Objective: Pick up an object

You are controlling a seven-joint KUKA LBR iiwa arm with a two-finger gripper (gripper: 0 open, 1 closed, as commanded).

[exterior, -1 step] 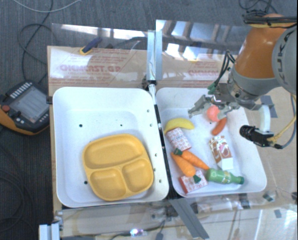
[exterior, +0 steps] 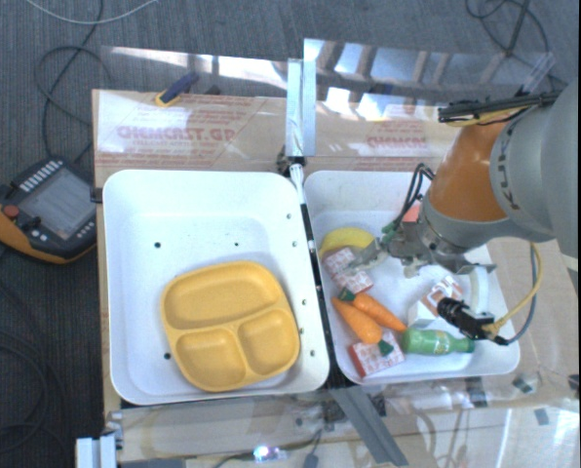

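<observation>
I have the claw low in the right white bin, beside the orange plastic carrot; its spread I cannot tell.

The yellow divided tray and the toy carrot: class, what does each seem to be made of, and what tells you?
Yellow divided tray: probably moulded plastic, smooth with a soft sheen, compartments formed in one piece. Toy carrot: likely plastic too, uniform orange and slightly glossy.

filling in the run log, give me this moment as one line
arm over right bin | tool low by carrots | bottle lying in bin | tray in left bin
</observation>
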